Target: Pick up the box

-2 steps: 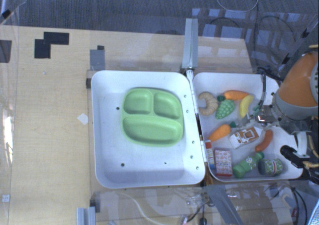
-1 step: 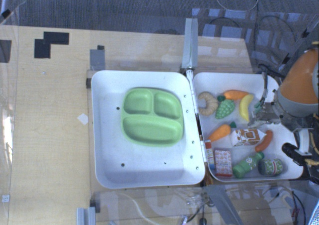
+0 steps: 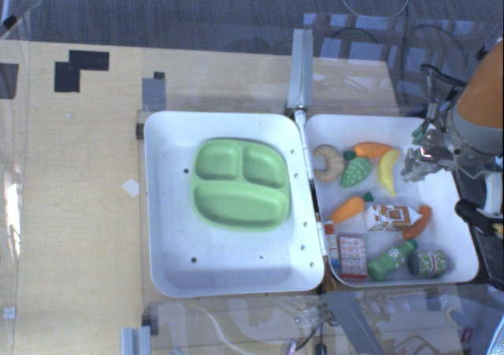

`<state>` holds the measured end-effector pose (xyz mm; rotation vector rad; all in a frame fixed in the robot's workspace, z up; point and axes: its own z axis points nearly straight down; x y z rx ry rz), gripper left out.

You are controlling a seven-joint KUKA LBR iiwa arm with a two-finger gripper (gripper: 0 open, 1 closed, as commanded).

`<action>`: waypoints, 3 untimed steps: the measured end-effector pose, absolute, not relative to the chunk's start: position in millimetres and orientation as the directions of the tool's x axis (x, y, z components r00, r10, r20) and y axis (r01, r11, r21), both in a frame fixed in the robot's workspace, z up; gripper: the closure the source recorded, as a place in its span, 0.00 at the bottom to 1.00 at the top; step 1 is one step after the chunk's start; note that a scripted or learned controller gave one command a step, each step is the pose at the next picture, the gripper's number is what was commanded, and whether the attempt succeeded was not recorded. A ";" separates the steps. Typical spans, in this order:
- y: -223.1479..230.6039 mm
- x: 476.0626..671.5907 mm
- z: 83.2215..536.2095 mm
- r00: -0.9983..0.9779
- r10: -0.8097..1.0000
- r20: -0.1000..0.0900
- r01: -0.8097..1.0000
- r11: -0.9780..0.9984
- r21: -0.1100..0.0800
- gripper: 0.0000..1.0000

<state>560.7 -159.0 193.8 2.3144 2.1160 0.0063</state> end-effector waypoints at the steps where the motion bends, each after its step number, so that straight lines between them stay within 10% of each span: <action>1: -159.0 560.5 193.4 0.089 0.996 -0.001 0.996 -0.089 0.006 0.00; 2: -198.8 544.2 335.3 0.090 0.996 -0.002 0.996 -0.090 0.008 0.00; 3: -168.9 562.7 348.4 0.440 0.898 0.000 0.898 -0.440 0.005 0.00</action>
